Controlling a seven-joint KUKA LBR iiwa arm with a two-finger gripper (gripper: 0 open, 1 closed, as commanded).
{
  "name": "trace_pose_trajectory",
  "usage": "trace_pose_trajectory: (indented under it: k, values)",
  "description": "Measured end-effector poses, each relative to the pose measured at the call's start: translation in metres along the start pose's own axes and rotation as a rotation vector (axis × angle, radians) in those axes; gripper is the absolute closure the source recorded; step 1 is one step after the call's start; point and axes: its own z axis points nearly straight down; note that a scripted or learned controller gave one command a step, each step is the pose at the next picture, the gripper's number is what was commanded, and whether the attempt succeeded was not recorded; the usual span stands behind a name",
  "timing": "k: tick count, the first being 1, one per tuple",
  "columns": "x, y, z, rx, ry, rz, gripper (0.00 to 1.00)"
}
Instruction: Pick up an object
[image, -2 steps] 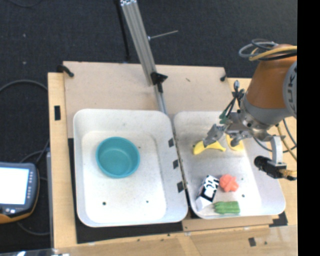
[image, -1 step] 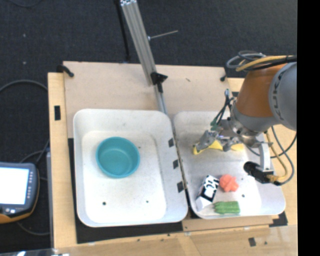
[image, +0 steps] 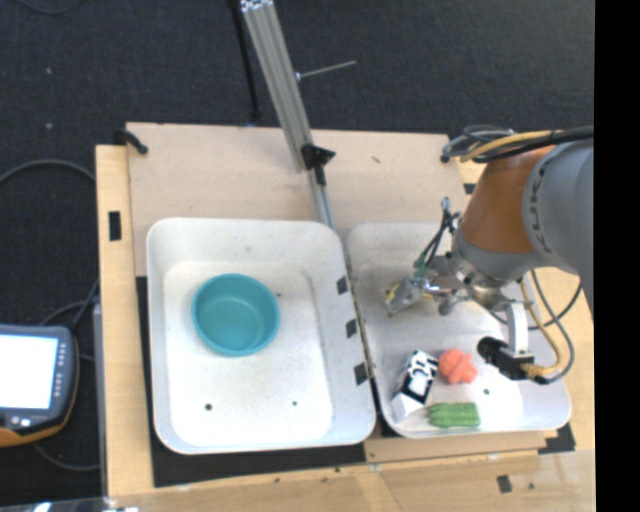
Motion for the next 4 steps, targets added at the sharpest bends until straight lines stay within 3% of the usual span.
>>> trace_pose_trajectory:
  k: [1,3,4]
  values:
    - [0.000,0.002,-0.014,-0.006,0.003,0.005,1.00]
    - [-0.002,0.010,-0.089,-0.008,0.002,-0.005,1.00]
    - [0.061,0.019,-0.091,-0.005,0.005,-0.010,1.00]
